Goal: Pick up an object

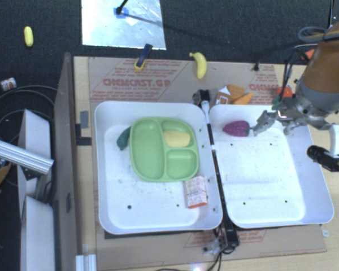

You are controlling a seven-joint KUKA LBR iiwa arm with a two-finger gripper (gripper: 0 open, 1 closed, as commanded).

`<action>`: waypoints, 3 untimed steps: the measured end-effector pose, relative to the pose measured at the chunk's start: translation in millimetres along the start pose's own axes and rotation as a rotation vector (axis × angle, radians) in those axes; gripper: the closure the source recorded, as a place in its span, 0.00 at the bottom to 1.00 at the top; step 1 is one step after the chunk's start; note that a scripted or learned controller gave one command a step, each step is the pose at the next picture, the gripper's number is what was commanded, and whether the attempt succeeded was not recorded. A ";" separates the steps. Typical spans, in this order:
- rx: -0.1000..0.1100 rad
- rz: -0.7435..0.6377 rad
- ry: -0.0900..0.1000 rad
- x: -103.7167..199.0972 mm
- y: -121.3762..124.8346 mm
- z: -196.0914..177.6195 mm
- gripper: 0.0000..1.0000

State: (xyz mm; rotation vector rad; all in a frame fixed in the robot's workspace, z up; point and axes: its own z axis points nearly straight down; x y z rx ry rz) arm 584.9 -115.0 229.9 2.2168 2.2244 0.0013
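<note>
camera view:
target: small purple-magenta rounded toy with a green stub end (236,129), looks like a plastic play-food piece. Lies in the right shallow white bin (305,208), near its back-left corner, flat on the floor, apart from the walls.
gripper: two-finger gripper (264,121) sits just right of the toy, tips pointing at it, not touching as far as I can tell. Open or closed: cannot tell, too blurred and small.
handling (judgement): probably light, hollow, rigid plastic; smooth and rounded, so likely to roll or squirt out of a pinch. Not fragile.
grip point (judgement): across the fat middle of the body, jaws square to its long axis; avoid the tapered green end.
left bin: green three-compartment plastic plate (158,160) holds a pale yellow soft-looking lump (177,138) in its back-right compartment; dark green piece (123,138) touches the plate's left edge; small red-and-white packet (196,192) lies just in front of the plate.
hidden/unclear: wrist and tool body blur together; arm (327,78) cut off at right. Toy's underside unseen. Orange items (241,96) behind the bins hard to identify.
</note>
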 end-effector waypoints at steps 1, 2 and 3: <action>0.004 -0.003 0.000 -1.9 41.0 96.8 0.00; 0.001 -0.005 0.002 -2.4 81.5 146.0 0.00; -0.005 -0.005 0.000 -3.0 81.6 133.5 1.00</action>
